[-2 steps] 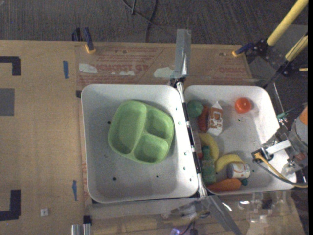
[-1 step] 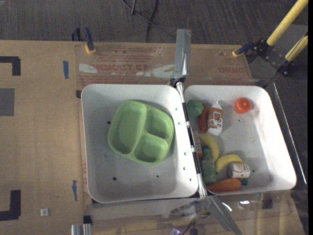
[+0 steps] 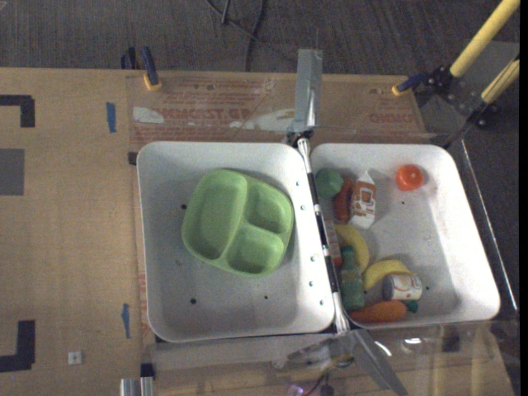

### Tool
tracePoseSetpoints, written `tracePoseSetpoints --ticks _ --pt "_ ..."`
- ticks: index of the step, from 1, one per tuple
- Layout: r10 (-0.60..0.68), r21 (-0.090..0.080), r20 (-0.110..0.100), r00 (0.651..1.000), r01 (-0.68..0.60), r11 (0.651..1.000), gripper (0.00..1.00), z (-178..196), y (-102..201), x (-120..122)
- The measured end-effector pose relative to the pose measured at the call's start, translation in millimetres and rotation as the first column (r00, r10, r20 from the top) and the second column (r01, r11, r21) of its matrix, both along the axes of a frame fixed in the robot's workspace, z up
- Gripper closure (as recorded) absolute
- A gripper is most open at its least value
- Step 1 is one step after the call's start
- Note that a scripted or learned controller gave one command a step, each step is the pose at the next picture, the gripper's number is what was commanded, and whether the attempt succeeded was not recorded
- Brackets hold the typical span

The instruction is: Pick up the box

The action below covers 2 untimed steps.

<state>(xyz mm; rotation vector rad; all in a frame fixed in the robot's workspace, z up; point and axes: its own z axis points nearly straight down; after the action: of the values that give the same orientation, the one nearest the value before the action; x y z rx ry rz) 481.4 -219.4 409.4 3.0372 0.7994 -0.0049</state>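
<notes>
The box (image 3: 363,200) is a small white carton with an orange-red front. It lies in the right bin (image 3: 462,246), near the bin's upper left corner. A red sausage-shaped toy (image 3: 343,204) lies touching its left side, and a green vegetable toy (image 3: 328,181) sits just above that. Bare bin floor lies to the right of the box.
An orange ball-like fruit (image 3: 410,176) sits at the right bin's top. Two bananas (image 3: 355,242) (image 3: 384,271), a green bottle (image 3: 352,279), a small can (image 3: 403,287) and a carrot (image 3: 379,312) crowd its lower left. The left bin (image 3: 165,304) holds a green divided plate (image 3: 239,221).
</notes>
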Motion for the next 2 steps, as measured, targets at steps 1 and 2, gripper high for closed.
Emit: tracePoseSetpoints --ticks 1,2 --pt "0.001 0.0 -0.001 1.0 -0.001 1.0 0.0 -0.2 0.4 0.2" --pt "0.003 -0.002 -0.001 1.0 -0.003 1.0 1.0 9.8 1.0 1.2"
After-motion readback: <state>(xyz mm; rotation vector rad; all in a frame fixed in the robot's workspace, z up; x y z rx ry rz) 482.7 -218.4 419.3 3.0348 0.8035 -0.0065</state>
